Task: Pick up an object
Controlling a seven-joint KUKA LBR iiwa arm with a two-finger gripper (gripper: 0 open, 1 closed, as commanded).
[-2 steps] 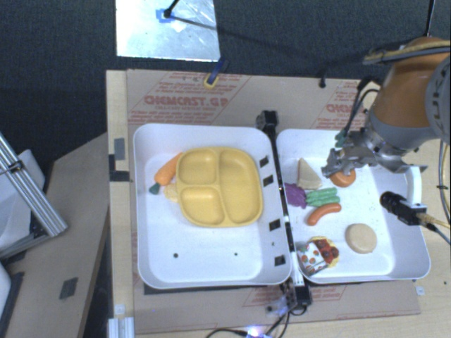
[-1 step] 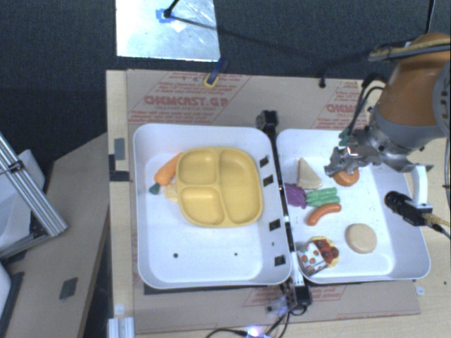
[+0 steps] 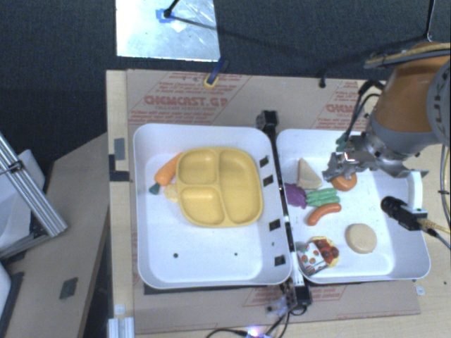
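The gripper [image 3: 343, 166] hovered directly over a small round orange plastic toy fruit [image 3: 344, 182]; whether its jaws stood apart I could not tell. The fruit looked light, rigid and slick, best pinched across its middle.

Single arm [image 3: 416, 97], entering from the right edge of the camera view and angled downward toward the left, its grey body carrying an orange band just above the wrist. The wrist narrows to a grey housing, with dark cables looping along its left side. The gripper [image 3: 341, 165] hangs at the lower left end of the arm, pointing down and slightly leftward; its tip is small and partly masked by its own mount.
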